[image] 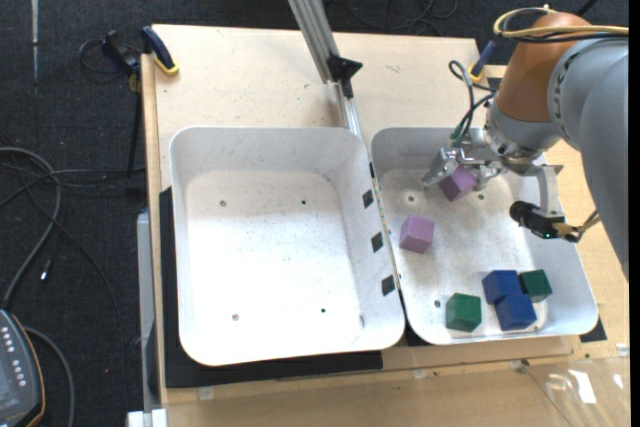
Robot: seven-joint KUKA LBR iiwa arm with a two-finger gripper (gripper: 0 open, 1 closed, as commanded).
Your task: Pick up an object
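My gripper (460, 172) hangs over the far part of the right bin (400, 155), with a small purple block (459, 183) between its metal fingers, lifted a little off the bin floor. A second purple cube (417, 234) lies on the floor of the same bin, below and left of the gripper. Near the front of that bin sit a green cube (463, 311), two blue cubes (508, 299) pressed together, and a dark green cube (536, 284).
The left bin (200, 155) lies beside the right one, sharing a raised divider. A slanted metal rail (305, 0) reaches down to the bins' far edge. The grey arm with its orange band (535, 65) comes in from the right.
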